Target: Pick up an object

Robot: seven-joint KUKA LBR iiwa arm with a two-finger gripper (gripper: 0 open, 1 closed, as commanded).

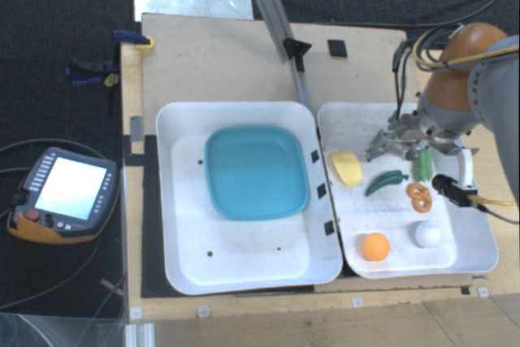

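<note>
Down on the counter (pixel 219 61) sit two white bins side by side. The left bin (pixel 183 256) holds a teal plate (pixel 256 172), lying flat near its middle. The right bin (pixel 479 252) holds the small objects: a yellow piece (pixel 347 168) near its left wall, a dark green pepper (pixel 385 181) just right of that, a light green piece (pixel 422 166) further right, an orange ring (pixel 419 197) just below the light green piece, an orange ball (pixel 374 246) toward the front, and a white ball (pixel 427 236) to the right of the orange one. The arm (pixel 479 85) reaches in from the right, and its hand (pixel 396 144) hangs over the upper part of the right bin, above the pepper and beside the light green piece. Whether the hand is released or clenched cannot be told from this angle, and nothing can be seen between its fingers. A tilted metal pole (pixel 272 4) crosses the counter's far side, with a small black square (pixel 337 49) near it. A blue clamp (pixel 122 37) grips the counter's left edge, and a pendant with a lit screen (pixel 67 193) lies on the dark floor to the left.
</note>
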